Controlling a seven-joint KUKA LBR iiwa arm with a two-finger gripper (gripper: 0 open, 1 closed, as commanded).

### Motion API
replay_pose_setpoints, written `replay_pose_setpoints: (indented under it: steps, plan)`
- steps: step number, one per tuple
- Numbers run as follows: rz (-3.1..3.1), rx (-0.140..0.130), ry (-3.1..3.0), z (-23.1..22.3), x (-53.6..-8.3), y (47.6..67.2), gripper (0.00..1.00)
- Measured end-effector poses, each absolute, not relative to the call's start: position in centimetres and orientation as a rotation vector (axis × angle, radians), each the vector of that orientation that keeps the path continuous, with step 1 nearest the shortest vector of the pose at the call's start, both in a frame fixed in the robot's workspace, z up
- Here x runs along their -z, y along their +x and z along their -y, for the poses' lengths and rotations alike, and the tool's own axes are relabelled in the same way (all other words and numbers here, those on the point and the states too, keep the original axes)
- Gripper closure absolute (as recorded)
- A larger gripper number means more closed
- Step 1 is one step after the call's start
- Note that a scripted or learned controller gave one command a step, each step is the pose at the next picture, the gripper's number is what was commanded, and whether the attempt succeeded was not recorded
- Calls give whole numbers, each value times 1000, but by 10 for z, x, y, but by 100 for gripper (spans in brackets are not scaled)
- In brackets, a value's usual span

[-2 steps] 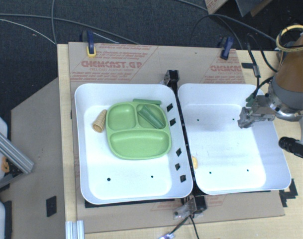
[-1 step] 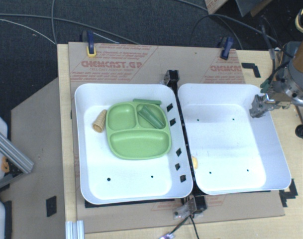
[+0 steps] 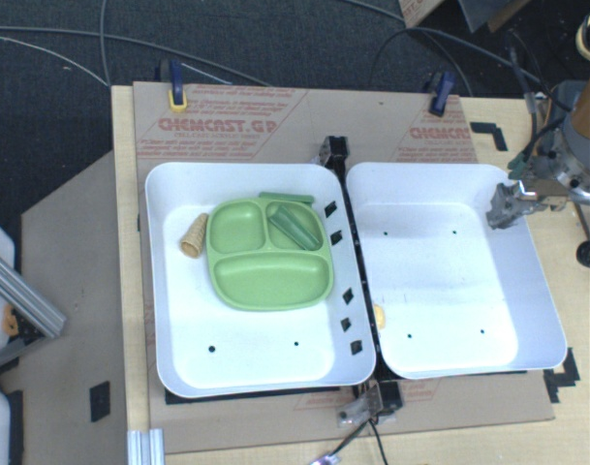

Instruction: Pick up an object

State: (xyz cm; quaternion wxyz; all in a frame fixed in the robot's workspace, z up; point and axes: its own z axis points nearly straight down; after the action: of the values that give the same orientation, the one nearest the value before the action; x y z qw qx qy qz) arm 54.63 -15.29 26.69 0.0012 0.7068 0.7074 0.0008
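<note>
Blue clamps [image 3: 178, 83] pin the board at the back, cables run across the dark floor. Gripper [image 3: 505, 205] sits low over the right bin's [image 3: 450, 289] far right rim; can't tell its jaw state, nothing seen in it. Left bin [image 3: 178, 337]: green tray [image 3: 265, 279] with a green piece [image 3: 295, 226] in one compartment, cone [image 3: 193, 235] touching the tray's left edge.

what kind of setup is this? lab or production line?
Likely a research lab grasping bench: two white bins clamped to a board, loose cables on the floor, and toy items such as a green divided plate.
</note>
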Motion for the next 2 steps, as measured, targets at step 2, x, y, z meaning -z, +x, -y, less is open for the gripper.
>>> replay_pose_setpoints:
  steps: [2]
  plan:
    - [-2231, 1, 2219, 38, -247, 542, 100]
